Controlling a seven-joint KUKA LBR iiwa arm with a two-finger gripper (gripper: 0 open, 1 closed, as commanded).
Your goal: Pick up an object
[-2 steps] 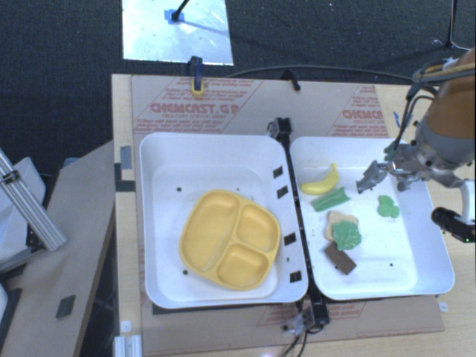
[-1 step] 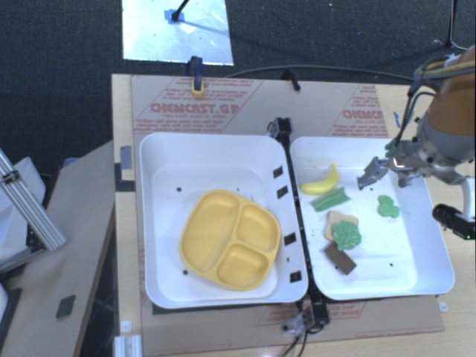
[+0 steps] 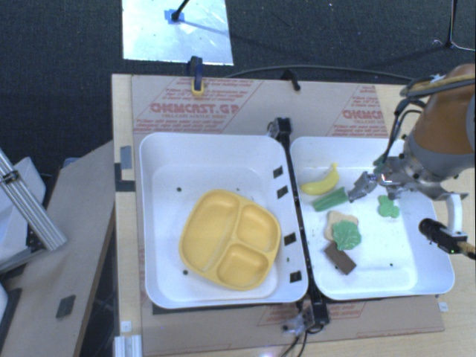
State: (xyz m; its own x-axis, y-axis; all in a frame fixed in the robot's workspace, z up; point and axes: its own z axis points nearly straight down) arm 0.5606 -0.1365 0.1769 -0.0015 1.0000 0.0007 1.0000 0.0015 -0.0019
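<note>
The gripper (image 3: 374, 184) is seen over the right bin (image 3: 428, 285), near that bin's upper middle, at the end of the grey arm (image 3: 439, 136) that reaches in from the right; whether it is released or clenched cannot be told, and nothing is seen to be held by it. Just to its left, a green stick-shaped piece (image 3: 330, 199) is laid at a slant on the bin floor, and a yellow banana (image 3: 321, 181) is placed just above that piece. A small green leafy piece (image 3: 387, 207) is found just below and right of the gripper. Lower in the same bin, a round green piece (image 3: 346, 235) is rested on a tan slice (image 3: 335, 220), and a dark brown block (image 3: 341, 259) is laid just below them. The left bin (image 3: 160, 169) is occupied by a yellow divided plate (image 3: 230, 238) with three compartments, set toward its lower middle. A yellow clamp (image 3: 197, 76) is fixed at the far edge of the board beneath the bins.
</note>
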